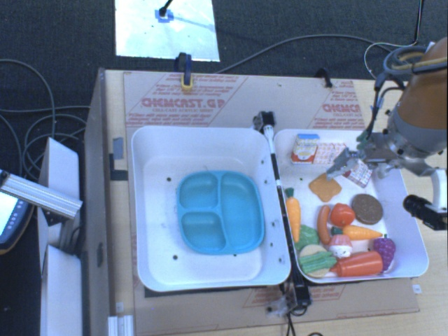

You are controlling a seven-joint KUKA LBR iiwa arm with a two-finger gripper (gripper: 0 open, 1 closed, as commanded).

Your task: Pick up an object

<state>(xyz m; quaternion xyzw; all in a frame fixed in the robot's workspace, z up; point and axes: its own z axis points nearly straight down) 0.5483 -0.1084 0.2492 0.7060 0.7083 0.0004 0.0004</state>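
Dark carpet [49, 26] surrounds the bench [231, 93] (cables [28, 89] trail across it).

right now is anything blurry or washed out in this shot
Camera view: the left bin's white walls are bright, nearly washed out; the blue plate is soft but readable; the toy food heap is soft; the gripper is smeared, fingers unclear.
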